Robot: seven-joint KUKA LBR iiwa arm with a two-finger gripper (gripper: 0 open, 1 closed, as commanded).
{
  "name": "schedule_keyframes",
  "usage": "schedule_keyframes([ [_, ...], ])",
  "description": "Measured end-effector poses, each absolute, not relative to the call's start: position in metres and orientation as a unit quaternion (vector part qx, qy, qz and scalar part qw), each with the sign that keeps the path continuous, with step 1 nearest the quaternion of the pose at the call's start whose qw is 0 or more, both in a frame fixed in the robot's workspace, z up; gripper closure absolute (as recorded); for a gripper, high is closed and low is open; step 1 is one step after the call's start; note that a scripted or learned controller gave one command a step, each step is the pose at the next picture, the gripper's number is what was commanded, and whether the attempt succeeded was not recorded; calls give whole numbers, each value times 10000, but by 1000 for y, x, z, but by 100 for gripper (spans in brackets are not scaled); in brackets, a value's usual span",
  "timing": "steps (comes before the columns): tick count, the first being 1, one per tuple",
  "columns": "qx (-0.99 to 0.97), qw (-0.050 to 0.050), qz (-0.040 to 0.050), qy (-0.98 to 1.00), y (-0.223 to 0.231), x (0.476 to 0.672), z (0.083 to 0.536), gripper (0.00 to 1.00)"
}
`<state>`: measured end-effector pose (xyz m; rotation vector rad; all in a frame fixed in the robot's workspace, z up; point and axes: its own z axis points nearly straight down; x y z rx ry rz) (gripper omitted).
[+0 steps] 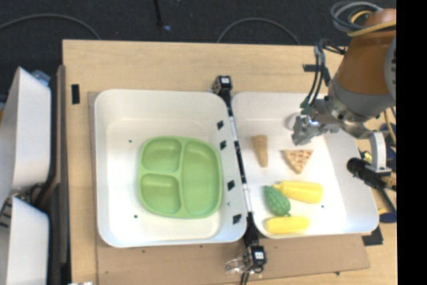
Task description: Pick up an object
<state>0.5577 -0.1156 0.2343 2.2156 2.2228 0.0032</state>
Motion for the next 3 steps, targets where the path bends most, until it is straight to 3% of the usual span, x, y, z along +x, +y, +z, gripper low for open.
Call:
schedule_keyframes([
  [1, 7052, 3, 3, 7090, -66, 553, 227, 100],
  [3, 7046, 3, 11, 7096, 41, 567, 237, 100],
])
